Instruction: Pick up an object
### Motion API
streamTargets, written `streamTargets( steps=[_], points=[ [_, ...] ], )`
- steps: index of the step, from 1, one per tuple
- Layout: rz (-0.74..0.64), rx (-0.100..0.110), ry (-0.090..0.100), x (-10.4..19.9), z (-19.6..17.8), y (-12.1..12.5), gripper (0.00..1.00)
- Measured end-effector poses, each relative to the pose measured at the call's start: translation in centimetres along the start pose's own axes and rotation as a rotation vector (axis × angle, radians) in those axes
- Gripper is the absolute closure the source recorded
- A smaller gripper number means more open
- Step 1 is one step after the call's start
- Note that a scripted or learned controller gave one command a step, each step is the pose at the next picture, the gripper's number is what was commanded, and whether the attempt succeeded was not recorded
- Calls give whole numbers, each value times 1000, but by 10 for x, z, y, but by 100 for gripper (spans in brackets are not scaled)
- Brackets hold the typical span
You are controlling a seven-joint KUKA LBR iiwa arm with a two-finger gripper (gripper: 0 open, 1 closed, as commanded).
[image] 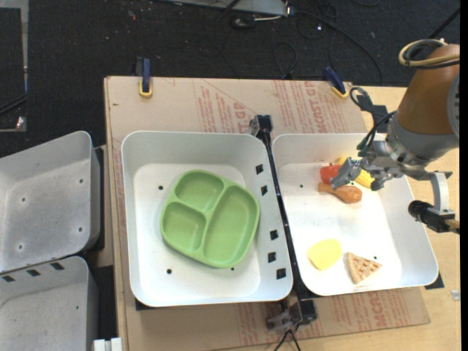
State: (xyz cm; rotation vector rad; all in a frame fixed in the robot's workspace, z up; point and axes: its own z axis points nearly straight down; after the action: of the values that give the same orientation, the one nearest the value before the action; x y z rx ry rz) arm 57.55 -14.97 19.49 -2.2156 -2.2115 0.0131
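Robot hand (360, 172) low in the right bin (409, 269), toy food (338, 181) touching its left; grip state unclear.

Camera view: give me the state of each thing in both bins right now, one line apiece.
Green divided plate: flat in the left bin, upright, compartments bare.
Yellow disc: flat on the right bin floor, apart from the waffle wedge.
Waffle wedge: flat, near the front wall.
Red and orange toy pieces: clustered together, right at the gripper.
Gripper: low over that cluster; hold not discernible.
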Motion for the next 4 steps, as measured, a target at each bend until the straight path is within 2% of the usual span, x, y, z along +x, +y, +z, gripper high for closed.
streamTargets(
  steps=[1,3,4],
  points=[
    [-3,-13,-2,1,-8,3,0],
    [-1,-9,-1,4,106,-3,0],
    [0,-14,-3,4,93,-2,100]
  ],
)
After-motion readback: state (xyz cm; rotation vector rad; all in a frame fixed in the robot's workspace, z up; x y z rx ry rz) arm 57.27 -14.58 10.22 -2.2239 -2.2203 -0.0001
